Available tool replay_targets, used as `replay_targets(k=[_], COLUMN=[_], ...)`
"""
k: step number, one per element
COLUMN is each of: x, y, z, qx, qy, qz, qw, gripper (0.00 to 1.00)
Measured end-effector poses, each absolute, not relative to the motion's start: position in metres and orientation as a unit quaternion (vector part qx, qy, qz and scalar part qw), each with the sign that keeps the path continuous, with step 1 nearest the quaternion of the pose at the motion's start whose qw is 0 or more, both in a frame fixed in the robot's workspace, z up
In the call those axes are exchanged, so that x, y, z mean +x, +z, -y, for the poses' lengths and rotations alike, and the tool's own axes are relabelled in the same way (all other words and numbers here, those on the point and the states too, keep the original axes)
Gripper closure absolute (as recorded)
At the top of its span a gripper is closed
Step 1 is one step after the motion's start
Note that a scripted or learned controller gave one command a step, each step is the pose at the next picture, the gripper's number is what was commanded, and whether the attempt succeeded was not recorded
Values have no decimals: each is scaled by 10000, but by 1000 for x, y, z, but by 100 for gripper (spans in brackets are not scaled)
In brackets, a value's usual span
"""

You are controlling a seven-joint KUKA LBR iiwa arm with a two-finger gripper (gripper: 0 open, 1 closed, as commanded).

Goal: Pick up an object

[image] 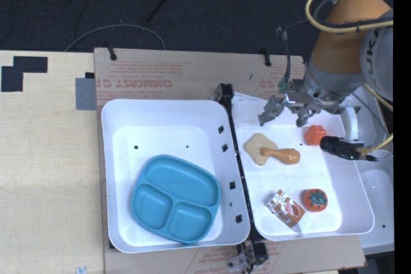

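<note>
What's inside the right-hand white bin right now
The right bin holds a tan drumstick-shaped toy, a small orange-red piece, a tomato-like toy and a small printed packet. The gripper covers the far corner.

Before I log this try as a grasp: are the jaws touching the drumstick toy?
Apart. The camera view shows bare white bin floor between the gripper and the drumstick toy, which lies below it in the right bin.
</note>
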State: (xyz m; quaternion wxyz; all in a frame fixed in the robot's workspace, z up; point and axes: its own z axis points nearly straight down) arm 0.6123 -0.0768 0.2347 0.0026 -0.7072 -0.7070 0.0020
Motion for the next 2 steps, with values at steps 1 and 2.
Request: replay_targets(k=[1, 2], x=[610, 605], y=[192, 146], z=[77, 81], qx=[-7071, -7070], qy=[21, 20], qz=[7072, 7072], qw=[24, 24], gripper=[0, 0])
